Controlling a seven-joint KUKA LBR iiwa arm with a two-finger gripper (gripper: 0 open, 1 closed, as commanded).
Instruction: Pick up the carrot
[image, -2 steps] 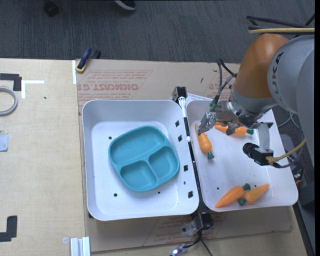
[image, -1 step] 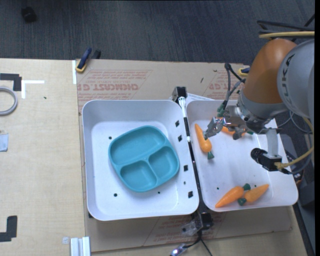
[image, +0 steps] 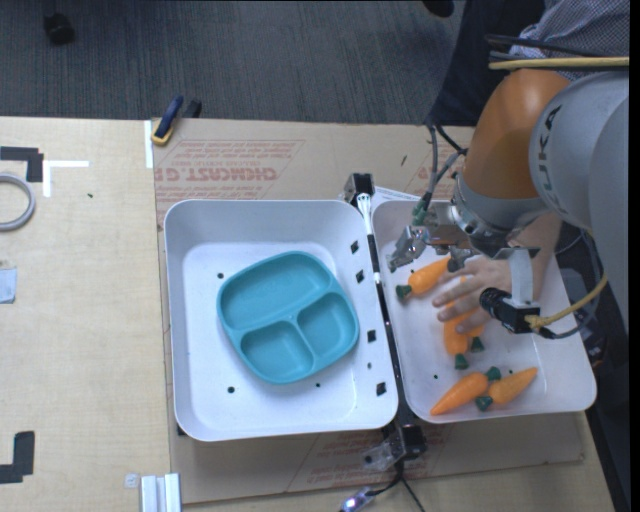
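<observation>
Brown cardboard covers the bench (image: 230, 170) under two white bins. We see a teal divided plate (image: 288, 316) in the left bin (image: 185, 330). Over the right bin (image: 560, 395) our gripper (image: 425, 250) hangs just above one carrot (image: 428, 276); whether it grips we cannot tell. Two more carrots (image: 485, 390) lie together near the front wall, another (image: 460, 338) beside a pale rubber hand (image: 480, 290)

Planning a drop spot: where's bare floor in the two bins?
Left bin: a bare white margin on all sides of the teal tray, widest along the near edge. Right bin: crowded with carrots under the claw; a small bare patch at its near-left corner.
</observation>
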